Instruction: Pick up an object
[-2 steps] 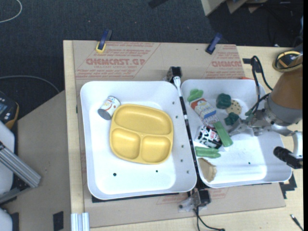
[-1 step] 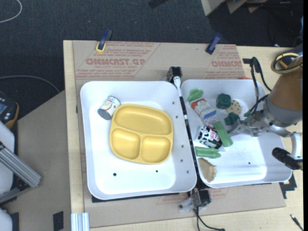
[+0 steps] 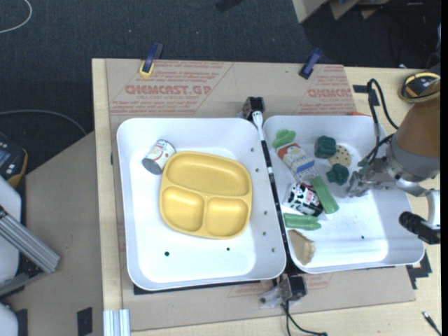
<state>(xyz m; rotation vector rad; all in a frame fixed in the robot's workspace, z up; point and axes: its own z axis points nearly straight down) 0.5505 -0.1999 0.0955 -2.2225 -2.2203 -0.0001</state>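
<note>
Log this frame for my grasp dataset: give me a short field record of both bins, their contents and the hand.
left bin: yellow three-compartment plastic plate; small tin can lying on its side at the plate's upper left
right bin: cluster of small items, including green pieces and a black-and-white cow-patterned toy
hand: low over the right bin, right of the cluster
held: nothing seen

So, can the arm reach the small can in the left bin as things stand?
Probably yes. The can lies on its side beside the yellow tray, nothing over it. The end effector is in the right bin, so it must cross over.
</note>
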